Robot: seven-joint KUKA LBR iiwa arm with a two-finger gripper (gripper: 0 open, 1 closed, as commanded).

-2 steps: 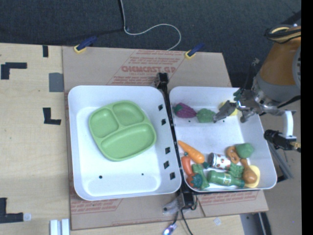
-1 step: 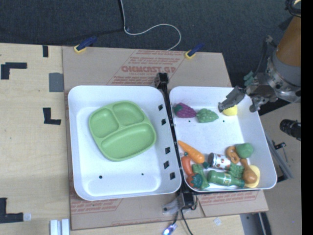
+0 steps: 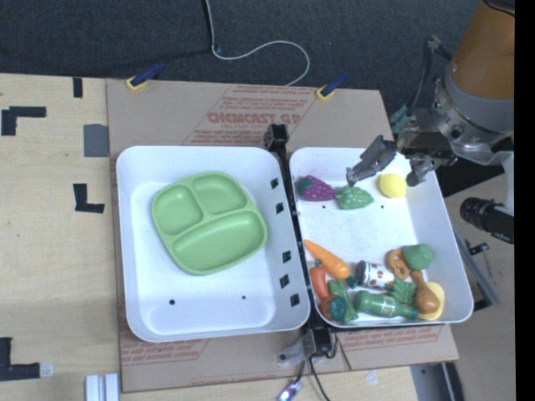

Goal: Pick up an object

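My gripper (image 3: 393, 167) hangs over the far side of the right bin (image 3: 426, 224), open, with one finger (image 3: 368, 162) on the left and the other finger (image 3: 420, 167) on the right. A yellow lemon (image 3: 391, 185) lies on the bin floor just below the gap between them; nothing is held. To its left lie a green leafy toy (image 3: 354, 197) and purple grapes (image 3: 315, 188). A heap of toy food fills the bin's near side: an orange carrot (image 3: 328, 259), a small bottle (image 3: 374, 275), a green vegetable (image 3: 418, 256).
The left bin (image 3: 138, 249) holds a green divided plate (image 3: 210, 221). Both bins rest on a cardboard sheet (image 3: 242, 115). A white cable (image 3: 251, 53) runs across the dark floor behind. The arm's orange band (image 3: 493, 36) rises at the right.
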